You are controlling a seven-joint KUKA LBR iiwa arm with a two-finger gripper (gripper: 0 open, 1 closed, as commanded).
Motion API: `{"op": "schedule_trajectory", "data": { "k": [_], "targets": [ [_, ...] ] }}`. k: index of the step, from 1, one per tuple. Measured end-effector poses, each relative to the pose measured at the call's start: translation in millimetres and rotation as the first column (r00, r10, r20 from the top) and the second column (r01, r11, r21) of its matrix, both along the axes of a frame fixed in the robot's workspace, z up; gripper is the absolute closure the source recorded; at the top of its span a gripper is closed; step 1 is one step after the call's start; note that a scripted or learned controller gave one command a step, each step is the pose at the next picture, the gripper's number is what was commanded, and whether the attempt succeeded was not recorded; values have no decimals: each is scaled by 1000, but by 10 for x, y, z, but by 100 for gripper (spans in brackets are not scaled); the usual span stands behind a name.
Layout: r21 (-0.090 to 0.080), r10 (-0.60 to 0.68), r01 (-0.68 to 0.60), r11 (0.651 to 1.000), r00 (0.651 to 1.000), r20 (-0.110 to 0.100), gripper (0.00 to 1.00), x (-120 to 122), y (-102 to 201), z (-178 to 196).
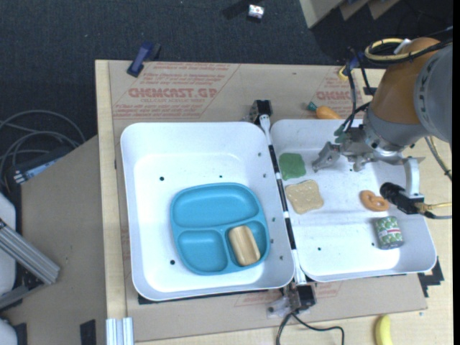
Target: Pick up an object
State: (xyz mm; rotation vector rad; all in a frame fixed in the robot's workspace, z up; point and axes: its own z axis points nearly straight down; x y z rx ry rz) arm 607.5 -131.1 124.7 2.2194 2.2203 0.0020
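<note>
Right-hand shallow white bin point(424, 254): five loose items, any of which could serve as the object to lift. Flat green square pad, sponge-like point(292, 166), at the bin's upper left by the divider; likely light and soft, low profile, best pinched across opposite edges. Flat tan slice shaped like bread point(305, 196), just below the green pad and near it, possibly touching at a corner; probably light, thin and hard to get under, so an edge grip is the only sensible hold. Small orange ring resembling a pretzel or doughnut toy point(373, 201), mid-bin toward the right; light, stiff by the look of it, could be taken across its outer width. Small green-and-white patterned cylinder, can-like point(389, 232), lower right; tallest and firmest item by appearance, offering curved sides that may slip, so a hold across the middle of the body seems safest. Grey two-finger pincer point(332, 154) on the grey arm with orange band point(402, 92), over the bin's upper part, just right of the green pad; whether it stands wide or narrow cannot be told, and nothing is seen held. Left-hand shallow white bin point(144, 192): blue compartmented plastic tray point(208, 210) carrying a tan rounded roll point(244, 244) in its lower right compartment. Both bins rest on the cardboard-covered worktop point(180, 88).
</note>
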Motion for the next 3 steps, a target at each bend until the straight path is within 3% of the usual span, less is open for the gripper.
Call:
{"op": "schedule_trajectory", "data": {
  "k": [1,2,3],
  "targets": [
    [0,0,0,1000,1000,0,0,-480,323,-382],
    [-1,-1,1,1000,1000,0,0,-44,-367,148],
    [1,1,-1,1000,1000,0,0,24,573,604]
  ]
}}
